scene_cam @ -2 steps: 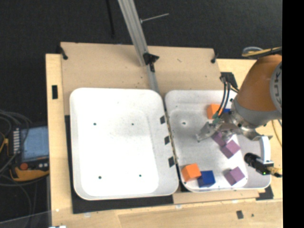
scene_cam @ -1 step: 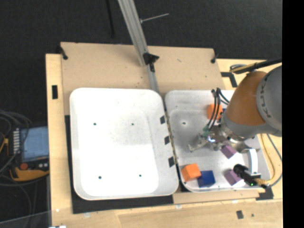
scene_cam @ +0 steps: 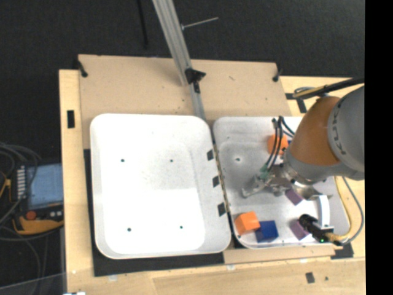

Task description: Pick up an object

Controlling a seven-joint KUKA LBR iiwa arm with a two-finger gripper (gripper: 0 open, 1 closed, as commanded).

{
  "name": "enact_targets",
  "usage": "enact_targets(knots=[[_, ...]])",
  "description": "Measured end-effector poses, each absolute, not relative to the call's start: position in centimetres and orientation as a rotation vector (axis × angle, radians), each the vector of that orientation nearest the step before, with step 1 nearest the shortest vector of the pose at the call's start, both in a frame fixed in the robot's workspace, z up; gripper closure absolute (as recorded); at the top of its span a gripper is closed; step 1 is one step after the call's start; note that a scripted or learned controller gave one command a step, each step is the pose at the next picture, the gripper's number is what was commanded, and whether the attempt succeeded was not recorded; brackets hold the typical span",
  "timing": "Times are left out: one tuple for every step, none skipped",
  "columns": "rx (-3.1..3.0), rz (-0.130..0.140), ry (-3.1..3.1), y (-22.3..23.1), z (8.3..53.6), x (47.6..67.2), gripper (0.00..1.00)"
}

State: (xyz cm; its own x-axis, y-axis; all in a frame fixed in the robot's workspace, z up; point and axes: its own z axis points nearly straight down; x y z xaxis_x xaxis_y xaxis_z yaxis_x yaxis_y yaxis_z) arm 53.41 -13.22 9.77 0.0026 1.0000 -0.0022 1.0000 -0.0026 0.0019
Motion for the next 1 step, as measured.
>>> enact_targets(knots=[[2.230,0.005,2.205,-13.33,10.94,53.53,1.00]])
